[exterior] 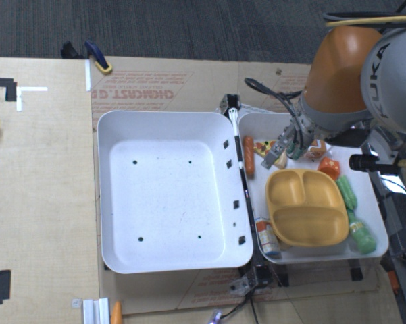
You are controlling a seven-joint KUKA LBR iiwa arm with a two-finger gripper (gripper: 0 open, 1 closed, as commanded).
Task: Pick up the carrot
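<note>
Camera view, looking down at a slant: two white bins side by side, left bin [165, 187] and right bin [375, 238]. Grey arm [344, 66] with orange band, reaching in from right. Yellow divided tray [306, 208] in right bin. Carrot [248, 156] along right bin's left wall, beside gripper [284, 150]. Finger spacing impossible to tell.

A robotics lab: a grey and orange KUKA arm [351, 66] reaches over two white bins [108, 181] on a cardboard-covered bench [155, 90] with tape marks [17, 90], clamps [98, 56], loose cables [263, 90] and toy food [348, 194].
</note>
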